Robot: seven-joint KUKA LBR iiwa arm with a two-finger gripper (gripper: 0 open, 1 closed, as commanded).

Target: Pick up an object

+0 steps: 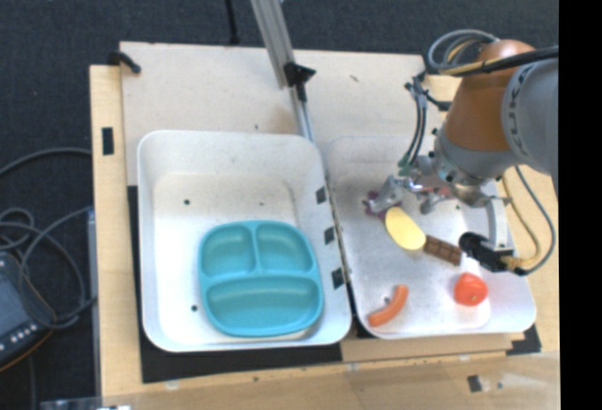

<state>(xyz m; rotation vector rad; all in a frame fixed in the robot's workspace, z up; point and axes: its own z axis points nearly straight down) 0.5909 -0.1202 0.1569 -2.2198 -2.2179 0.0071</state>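
Note:
My gripper (415, 194) hangs low over the back of the right bin (513, 309), under the grey and orange wrist. Just in front of it lies a yellow oval object (404, 230), touching or nearly touching it. A small purple item (376, 204) sits to the gripper's left. A brown stick-like piece (442, 251) lies beside the yellow object. Near the front right rests a red ball-like object (470, 290), and an orange sausage-shaped object (388, 305) lies near the front rim.
The left bin (169, 164) holds a teal divided plate (260, 278) in its front half. A slanted metal pole (268, 8) rises behind the bins. Cables loop around the wrist on the right.

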